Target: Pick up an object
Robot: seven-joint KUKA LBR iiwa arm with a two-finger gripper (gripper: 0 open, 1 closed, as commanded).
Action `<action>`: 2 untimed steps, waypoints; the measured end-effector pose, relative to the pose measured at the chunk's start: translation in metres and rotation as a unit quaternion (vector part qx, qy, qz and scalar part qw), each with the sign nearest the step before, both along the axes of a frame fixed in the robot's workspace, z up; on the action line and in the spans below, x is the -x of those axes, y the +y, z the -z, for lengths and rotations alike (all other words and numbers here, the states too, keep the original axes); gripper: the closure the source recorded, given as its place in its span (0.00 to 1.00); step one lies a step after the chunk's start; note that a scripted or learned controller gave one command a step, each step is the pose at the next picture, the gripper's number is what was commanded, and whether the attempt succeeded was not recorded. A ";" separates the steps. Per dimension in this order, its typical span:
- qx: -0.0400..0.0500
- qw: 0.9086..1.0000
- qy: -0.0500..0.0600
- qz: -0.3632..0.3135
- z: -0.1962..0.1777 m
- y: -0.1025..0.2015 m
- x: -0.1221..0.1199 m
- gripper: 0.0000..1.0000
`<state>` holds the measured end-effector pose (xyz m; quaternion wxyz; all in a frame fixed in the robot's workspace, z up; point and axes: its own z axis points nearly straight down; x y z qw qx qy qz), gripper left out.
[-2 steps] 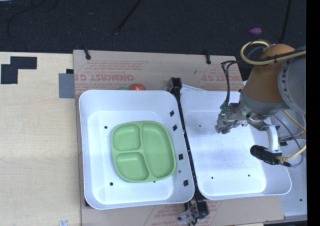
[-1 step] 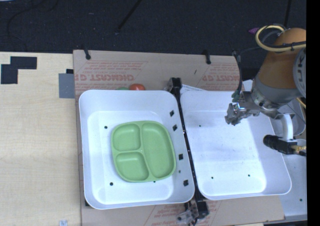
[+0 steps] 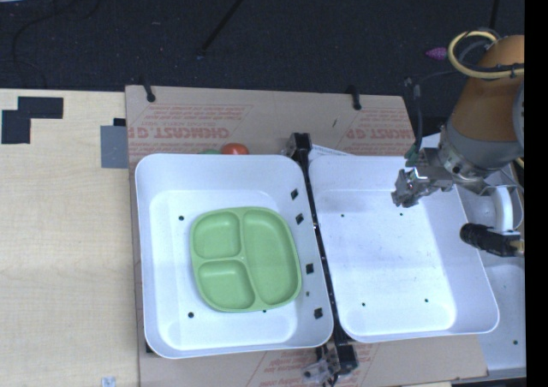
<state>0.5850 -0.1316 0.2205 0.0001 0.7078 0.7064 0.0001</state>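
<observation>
A light green plate (image 3: 245,258) with three compartments lies flat in the left white bin (image 3: 163,197), near its middle. My gripper (image 3: 409,189) hangs over the far right part of the right white bin (image 3: 402,291), well to the right of the plate. It comes in from the right on the grey arm with the orange band (image 3: 503,53). I see nothing between its fingers.
A small red-orange object (image 3: 234,150) sits just behind the left bin's far rim, on the cardboard sheet (image 3: 257,120) under both bins. A black divider with clips (image 3: 310,231) runs between the bins. Pale wooden bench (image 3: 60,248) lies to the left.
</observation>
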 end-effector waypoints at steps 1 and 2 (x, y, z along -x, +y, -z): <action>-0.001 1.000 0.002 -0.003 -0.006 0.050 0.005 1.00; -0.001 1.000 0.001 -0.004 -0.015 0.106 0.002 1.00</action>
